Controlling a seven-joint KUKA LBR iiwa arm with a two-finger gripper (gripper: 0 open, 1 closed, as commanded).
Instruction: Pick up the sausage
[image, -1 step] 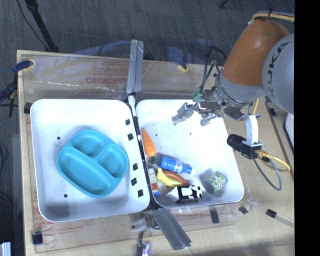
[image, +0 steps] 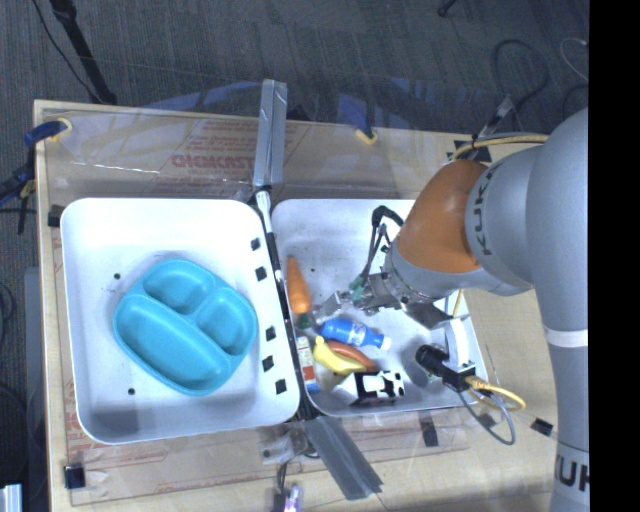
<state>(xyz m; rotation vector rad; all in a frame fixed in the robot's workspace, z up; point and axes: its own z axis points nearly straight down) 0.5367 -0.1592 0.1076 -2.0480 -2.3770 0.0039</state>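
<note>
Overhead, two white bins sit side by side on the desk (image: 90, 130). Lying in the left bin (image: 80, 300) is a blue divided plate (image: 185, 325). The right bin (image: 330, 220) holds the sausage (image: 298, 285), orange-brown, along its left wall. Crowded just beside it are a blue bottle (image: 352, 333), a yellow banana (image: 335, 358) and a black-and-white toy cow (image: 378, 387). The tool (image: 362, 296) hovers right of the sausage, above the bottle; its state cannot be told.
</note>
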